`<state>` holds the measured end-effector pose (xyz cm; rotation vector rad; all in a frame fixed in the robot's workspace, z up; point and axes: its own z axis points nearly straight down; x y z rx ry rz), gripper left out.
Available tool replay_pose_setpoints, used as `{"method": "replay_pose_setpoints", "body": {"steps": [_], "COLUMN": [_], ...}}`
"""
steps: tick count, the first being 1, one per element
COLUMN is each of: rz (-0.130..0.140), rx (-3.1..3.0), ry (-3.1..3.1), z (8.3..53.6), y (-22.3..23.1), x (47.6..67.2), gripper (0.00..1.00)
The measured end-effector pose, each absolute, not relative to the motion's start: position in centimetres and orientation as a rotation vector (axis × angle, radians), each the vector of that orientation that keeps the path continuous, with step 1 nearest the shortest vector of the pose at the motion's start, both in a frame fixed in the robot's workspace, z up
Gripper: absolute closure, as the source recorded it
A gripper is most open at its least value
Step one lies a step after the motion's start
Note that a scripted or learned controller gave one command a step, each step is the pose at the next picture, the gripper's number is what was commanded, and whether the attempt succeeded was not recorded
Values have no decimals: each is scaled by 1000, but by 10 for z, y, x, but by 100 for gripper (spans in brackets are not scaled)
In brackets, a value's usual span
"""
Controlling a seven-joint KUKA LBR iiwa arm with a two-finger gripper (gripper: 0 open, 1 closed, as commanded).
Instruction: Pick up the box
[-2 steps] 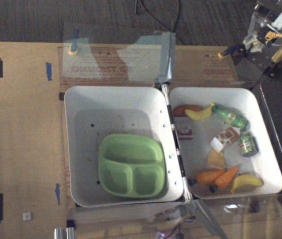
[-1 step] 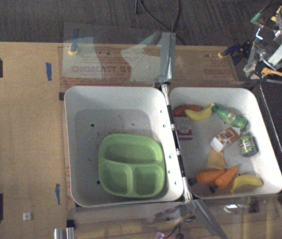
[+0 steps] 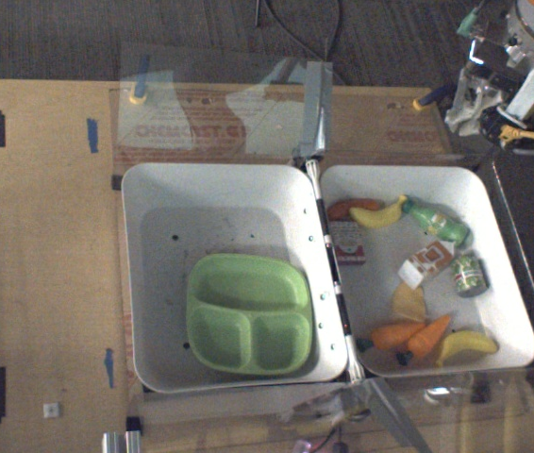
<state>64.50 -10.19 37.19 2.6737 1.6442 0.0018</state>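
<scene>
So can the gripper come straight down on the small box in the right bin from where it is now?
Probably yes. The gripper hangs above the bench beyond the right bin's far corner, and nothing covers the box. It's crowded, though: a cheese wedge touches one end and a green can sits close beside it.

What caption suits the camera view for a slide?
Gripper above right bin of toy food; box untouched; green tray in left bin.

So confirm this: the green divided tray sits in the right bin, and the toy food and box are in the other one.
Wrong bin. The camera view shows the green divided tray in the left bin; the toy food and the box are in the other, the right bin.
</scene>
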Motion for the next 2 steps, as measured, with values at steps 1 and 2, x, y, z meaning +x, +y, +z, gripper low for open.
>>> {"method": "replay_pose_setpoints", "body": {"steps": [1,2], "rz": [3,-1], "rx": [3095,3106], "ry": [537,469], "z": [428,435], "y": [-92,-159], "x": [659,637], "gripper": [100,100]}}
